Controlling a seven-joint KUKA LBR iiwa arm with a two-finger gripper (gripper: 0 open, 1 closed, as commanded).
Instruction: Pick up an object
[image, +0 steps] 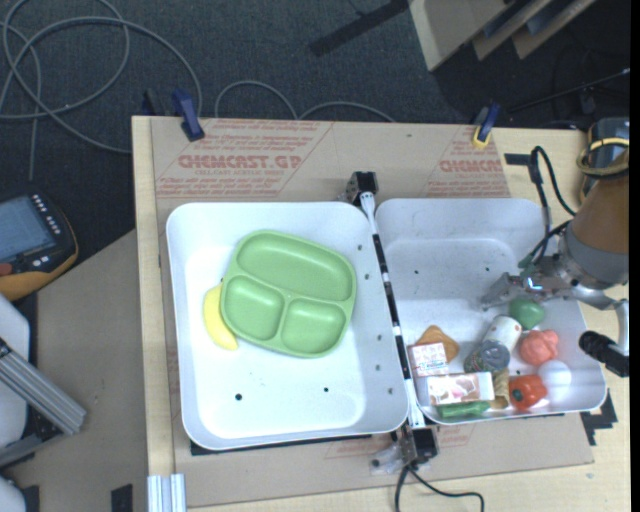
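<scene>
Boxes (455, 385) are crowding the right bin's (440, 225) near edge, so the gripper (525, 290), grip state unclear, should be dropping straight onto the green ball (530, 313).

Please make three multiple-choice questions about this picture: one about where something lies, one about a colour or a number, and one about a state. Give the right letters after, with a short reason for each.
1. Where does the green divided plate lie?
A. In the left bin
B. In the right bin
C. On the floor

2. What colour is the object partly tucked under the plate's left edge?
A. Blue
B. Yellow
C. Black

3. How does the plate sit?
A. Standing on its edge
B. Turned upside down
C. Flat, compartments facing up

Answers:
1. A: the plate rests inside the left bin, while the small items crowd the right bin.
2. B: a yellow curved piece shows beside the plate's left rim.
3. C: all three hollow compartments are visible from above.

The gripper is over the right bin, near a green ball.
</scene>
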